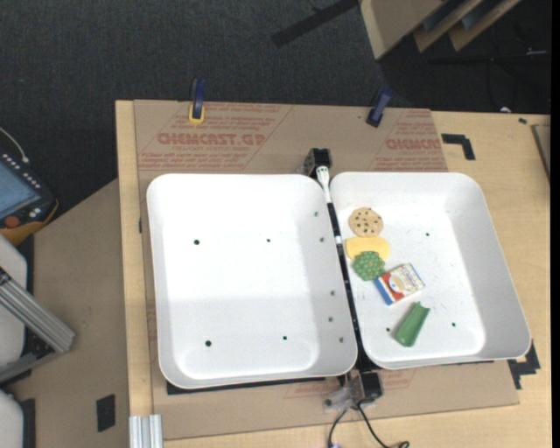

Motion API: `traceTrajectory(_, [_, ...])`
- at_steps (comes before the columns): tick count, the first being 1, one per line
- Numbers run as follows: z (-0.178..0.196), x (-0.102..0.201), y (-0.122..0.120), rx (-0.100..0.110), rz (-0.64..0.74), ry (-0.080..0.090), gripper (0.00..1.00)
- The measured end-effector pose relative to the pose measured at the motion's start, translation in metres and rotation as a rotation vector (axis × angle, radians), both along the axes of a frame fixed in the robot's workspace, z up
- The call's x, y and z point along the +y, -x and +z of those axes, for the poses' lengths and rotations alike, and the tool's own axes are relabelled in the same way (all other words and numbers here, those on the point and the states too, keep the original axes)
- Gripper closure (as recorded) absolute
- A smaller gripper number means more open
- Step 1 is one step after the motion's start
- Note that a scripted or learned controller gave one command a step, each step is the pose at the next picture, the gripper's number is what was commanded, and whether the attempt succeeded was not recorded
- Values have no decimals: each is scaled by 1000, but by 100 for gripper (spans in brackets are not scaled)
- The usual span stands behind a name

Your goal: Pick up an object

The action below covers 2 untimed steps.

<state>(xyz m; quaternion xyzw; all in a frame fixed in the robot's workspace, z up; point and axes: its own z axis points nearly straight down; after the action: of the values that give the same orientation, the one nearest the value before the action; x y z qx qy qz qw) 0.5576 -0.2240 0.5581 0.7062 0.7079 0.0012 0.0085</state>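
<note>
A cookie (pixel 366 220), a yellow wedge (pixel 361 247), a green clump (pixel 368 265), a small carton (pixel 400 283) and a green pickle (pixel 410 324) lie along the right bin's (pixel 472 210) left side, beside the left bin (pixel 236 271) on the tabletop (pixel 289 131).

The yellow piece (pixel 360 247) in the right bin (pixel 472 210) is partly covered, the cookie (pixel 366 221) overlapping its upper edge and the green bumpy item (pixel 368 265) lying over its lower edge, so its full outline cannot be told; the print on the small carton (pixel 400 283) is too small to read; the blue-screened device (pixel 19 194) is cut off by the left edge, as is the metal rail (pixel 35 311) below it; the cable (pixel 359 429) runs out past the bottom edge; the wooden structure (pixel 446 24) at the top right is cut by the top edge; the brown board (pixel 262 127) hides under both bins, its printed lettering partly covered.
</note>
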Motion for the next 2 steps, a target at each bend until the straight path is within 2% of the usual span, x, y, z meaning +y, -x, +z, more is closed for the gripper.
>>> traceTrajectory(2, [22, 0, -1, -10, 1, 8, 100])
